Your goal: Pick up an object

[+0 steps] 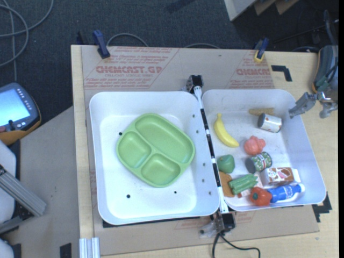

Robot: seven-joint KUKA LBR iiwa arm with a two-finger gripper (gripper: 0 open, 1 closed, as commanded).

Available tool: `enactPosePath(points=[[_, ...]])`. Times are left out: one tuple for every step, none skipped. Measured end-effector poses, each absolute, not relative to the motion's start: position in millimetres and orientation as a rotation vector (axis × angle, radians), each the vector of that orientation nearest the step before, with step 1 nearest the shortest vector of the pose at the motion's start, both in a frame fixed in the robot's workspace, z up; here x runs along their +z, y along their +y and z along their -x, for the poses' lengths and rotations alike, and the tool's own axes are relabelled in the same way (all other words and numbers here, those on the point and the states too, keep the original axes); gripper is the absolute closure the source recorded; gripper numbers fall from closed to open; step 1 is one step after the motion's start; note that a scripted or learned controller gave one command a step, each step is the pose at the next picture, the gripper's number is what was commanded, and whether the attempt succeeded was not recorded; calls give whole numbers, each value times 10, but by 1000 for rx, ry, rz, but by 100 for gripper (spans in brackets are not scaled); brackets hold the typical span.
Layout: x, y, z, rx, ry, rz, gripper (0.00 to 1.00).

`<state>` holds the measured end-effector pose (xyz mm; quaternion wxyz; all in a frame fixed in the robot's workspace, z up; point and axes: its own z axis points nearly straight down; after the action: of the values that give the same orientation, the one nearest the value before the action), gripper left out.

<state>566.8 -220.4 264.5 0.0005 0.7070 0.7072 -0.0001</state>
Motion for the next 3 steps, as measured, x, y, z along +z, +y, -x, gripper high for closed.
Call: enactPosePath(points=[[882,-2075,-6170,-1,2228,-2219,0],[832,-1485,-6645,-23,2233,-2228,0],[925,-1532,-6619,-26,2227,-2234,100]])
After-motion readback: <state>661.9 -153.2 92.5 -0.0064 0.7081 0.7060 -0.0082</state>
